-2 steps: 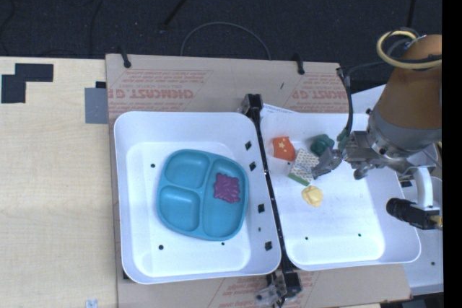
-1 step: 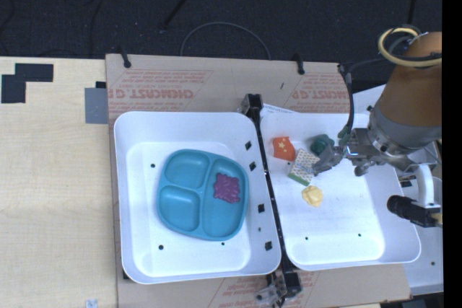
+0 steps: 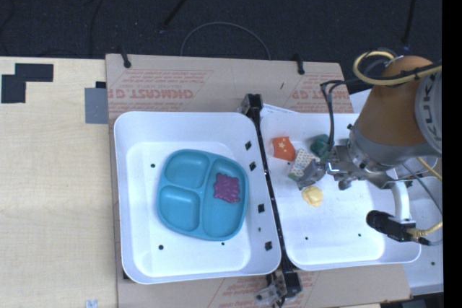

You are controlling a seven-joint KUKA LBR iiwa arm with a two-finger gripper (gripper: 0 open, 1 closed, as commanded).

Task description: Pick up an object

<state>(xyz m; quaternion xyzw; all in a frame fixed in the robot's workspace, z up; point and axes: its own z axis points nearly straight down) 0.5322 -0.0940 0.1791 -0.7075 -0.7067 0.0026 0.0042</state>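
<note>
My arm, grey with its orange band, reaches in from the right over the right-hand shallow white bin [image 3: 339, 249], and my gripper [image 3: 312, 173] sits low near that bin's upper left part. Whether it is clenched or released I cannot tell from this slant. Just beneath it lies a small pale yellow lump [image 3: 312, 195], and touching or just beside it is a speckled white-and-green block [image 3: 301, 163]. A dark green object [image 3: 320, 146] sits just behind, and an orange wedge-shaped piece [image 3: 283, 148] lies near, toward the divider. In the left white bin [image 3: 137, 249] rests a blue three-compartment plastic plate [image 3: 186, 191], with a purple crumpled thing [image 3: 227, 187] in its right compartment.
</note>
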